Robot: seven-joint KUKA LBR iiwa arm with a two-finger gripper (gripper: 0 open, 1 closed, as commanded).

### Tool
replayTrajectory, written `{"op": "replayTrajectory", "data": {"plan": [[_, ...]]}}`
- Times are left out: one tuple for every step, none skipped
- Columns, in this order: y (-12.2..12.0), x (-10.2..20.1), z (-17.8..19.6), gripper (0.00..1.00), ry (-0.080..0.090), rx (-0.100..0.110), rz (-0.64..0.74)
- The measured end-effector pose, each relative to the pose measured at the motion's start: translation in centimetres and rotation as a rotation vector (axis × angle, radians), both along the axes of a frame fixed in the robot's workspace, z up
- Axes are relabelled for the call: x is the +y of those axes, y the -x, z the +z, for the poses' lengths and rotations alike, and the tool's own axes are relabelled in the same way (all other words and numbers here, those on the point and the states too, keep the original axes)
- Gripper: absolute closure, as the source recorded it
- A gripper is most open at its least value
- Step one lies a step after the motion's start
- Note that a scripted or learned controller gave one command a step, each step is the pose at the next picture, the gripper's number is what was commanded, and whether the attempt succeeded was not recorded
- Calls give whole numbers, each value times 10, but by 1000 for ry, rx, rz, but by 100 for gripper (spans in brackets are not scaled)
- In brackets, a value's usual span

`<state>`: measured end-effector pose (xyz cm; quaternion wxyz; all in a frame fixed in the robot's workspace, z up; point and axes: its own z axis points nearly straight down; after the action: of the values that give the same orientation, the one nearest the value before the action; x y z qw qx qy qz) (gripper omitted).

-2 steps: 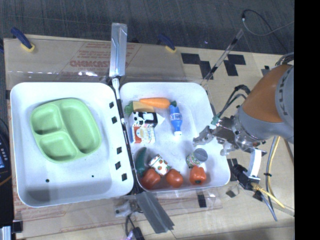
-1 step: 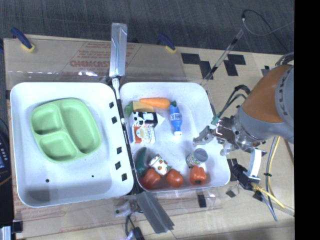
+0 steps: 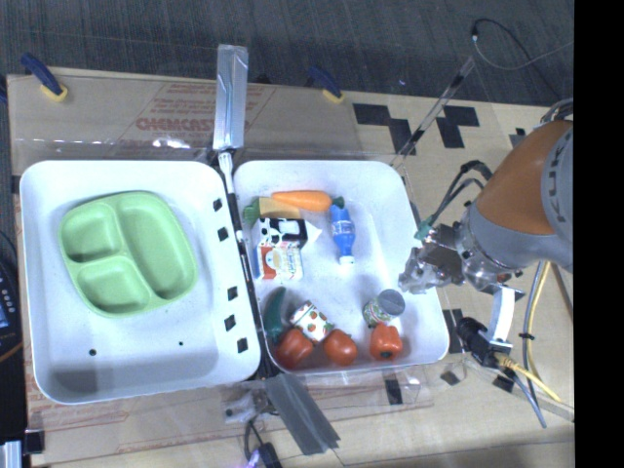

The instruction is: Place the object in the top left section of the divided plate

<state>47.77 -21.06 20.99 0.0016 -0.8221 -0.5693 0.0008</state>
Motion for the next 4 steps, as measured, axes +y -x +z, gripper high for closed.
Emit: {"op": "replayTrajectory", "data": {"plan": [[-1,8,-59,100,3,-9,-29],[-2,9,-50,100,1,-7,-22],[-1,8,-90,100,2,-6,-55],[1,7,-117,100,0,-2,-229]]}}
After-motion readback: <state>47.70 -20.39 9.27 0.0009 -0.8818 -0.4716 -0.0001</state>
